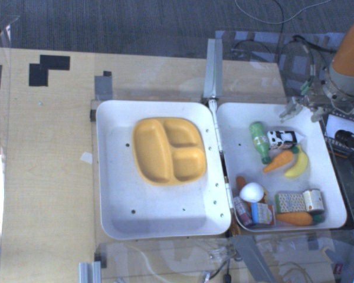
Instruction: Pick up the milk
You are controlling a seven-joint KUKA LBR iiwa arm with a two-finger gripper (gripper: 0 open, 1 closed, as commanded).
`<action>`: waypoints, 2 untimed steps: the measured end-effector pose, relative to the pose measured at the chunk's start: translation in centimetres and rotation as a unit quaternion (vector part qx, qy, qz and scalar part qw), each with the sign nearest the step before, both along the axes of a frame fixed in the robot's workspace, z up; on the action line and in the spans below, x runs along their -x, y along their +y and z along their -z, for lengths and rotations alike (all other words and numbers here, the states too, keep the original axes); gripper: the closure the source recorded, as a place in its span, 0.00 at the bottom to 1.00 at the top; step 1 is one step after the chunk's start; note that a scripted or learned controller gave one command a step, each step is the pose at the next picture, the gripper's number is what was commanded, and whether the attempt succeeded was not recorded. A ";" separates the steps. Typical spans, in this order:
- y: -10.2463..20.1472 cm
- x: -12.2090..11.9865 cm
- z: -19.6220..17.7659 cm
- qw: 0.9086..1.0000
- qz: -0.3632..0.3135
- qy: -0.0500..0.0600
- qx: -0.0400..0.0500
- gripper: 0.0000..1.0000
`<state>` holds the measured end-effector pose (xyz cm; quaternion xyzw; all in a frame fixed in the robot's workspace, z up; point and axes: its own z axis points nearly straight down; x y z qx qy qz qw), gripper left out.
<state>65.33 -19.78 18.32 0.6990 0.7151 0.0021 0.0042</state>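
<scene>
While you are looking down at the bench (53, 175), you are seeing pale wood grain with black tape patches near its far left. Two shallow white bins with rounded corners are sitting side by side. The left bin (115, 217) is smooth plastic and is holding a yellow tray (168, 149), matte, with three moulded sections.

The right bin (336, 208) is holding the small items. The milk (282, 138), a little carton printed with black and white cow patches, is lying on its side toward the far edge. A green bottle (260, 141) is lying just beside it on the left. An orange carrot (278, 161) and a curved yellow banana (297, 164) are lying just in front of it. Nearer you, a white egg (252, 191) is resting beside a small packet (261, 212), with a textured box (299, 201) and a second carrot (294, 218) to the right.

The gripper (304, 104) is hanging over the bin's far right corner, under the arm's orange band. Whether its metal fingers are spread or closed, you cannot tell. The milk is lying near it, a little to the left and closer to you, apart from it.
</scene>
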 end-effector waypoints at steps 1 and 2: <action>-0.1 0.5 7.9 0.999 -0.054 -0.001 0.001 0.00; 1.5 4.8 9.0 0.994 -0.107 -0.006 0.003 0.00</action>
